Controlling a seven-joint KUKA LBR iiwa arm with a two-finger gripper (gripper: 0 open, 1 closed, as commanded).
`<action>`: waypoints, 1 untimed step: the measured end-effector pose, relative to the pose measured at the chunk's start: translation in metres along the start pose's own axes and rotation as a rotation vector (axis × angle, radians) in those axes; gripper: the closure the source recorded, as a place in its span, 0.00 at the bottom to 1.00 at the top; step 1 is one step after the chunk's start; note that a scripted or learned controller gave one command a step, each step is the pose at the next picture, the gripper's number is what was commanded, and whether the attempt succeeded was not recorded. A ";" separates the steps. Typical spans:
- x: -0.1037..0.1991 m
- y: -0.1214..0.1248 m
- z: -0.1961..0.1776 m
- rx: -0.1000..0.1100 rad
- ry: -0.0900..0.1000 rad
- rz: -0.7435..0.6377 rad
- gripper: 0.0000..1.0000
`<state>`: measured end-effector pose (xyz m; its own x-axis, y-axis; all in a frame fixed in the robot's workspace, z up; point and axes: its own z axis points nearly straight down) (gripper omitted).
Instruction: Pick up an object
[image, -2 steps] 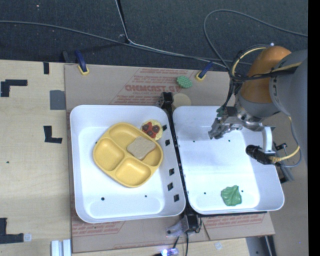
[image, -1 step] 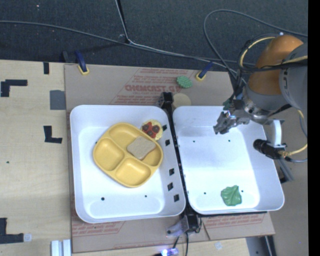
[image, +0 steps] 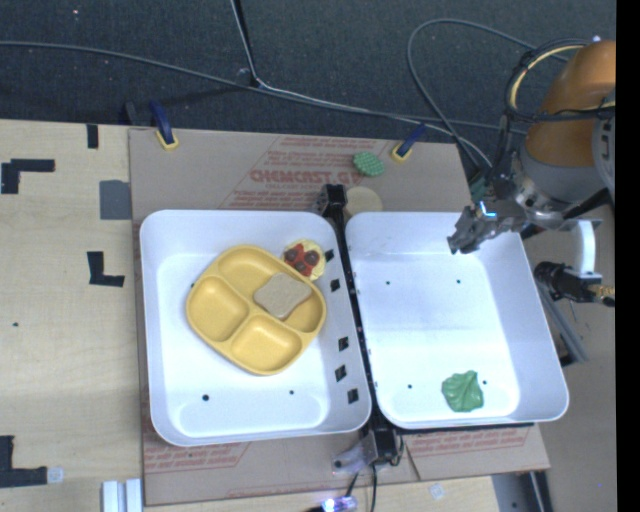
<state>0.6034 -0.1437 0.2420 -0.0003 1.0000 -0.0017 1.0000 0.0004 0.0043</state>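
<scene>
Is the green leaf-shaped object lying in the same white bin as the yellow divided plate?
No: the green leaf-shaped object lies in the right white bin, the yellow divided plate in the left.

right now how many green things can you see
2: a green leafy piece near the front of the right bin, and a small green disc on the cardboard behind both bins.

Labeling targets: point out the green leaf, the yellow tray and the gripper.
green leaf (image: 462, 391), camera view, leaf's middle
yellow tray (image: 212, 304), camera view, left compartment's floor
gripper (image: 464, 240), camera view, between fingertips
</scene>
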 end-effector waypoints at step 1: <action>0.053 0.002 -0.008 0.004 0.003 -0.006 1.00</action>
<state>0.6054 -0.0909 0.2496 -0.0063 1.0000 0.0014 1.0000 0.0063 0.0003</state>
